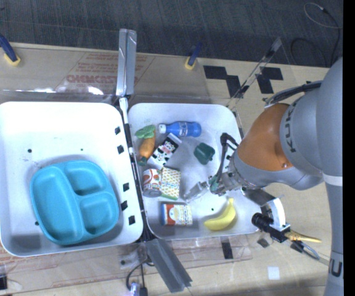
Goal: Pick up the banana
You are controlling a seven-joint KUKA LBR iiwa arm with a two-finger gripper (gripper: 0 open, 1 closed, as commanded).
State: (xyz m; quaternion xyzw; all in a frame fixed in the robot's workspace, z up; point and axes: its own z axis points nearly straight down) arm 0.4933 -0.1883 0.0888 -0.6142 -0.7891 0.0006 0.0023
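Hand: low in the right bin, at the end of the grey arm with its orange band; whether the hand is released or clenched cannot be told from this slant, and nothing is visibly between its tips.

Banana: yellow, lying on the bin floor just below and to the right of the hand, apart from it.

Small carton: red and white, below-left of the hand.

Patterned packet: just left of the hand.

Green cup: above the hand.

Blue bottle: further above, lying on its side.

Carrot: upper left, by the bin wall.

Blue divided tray: well left of the hand, in the left bin.
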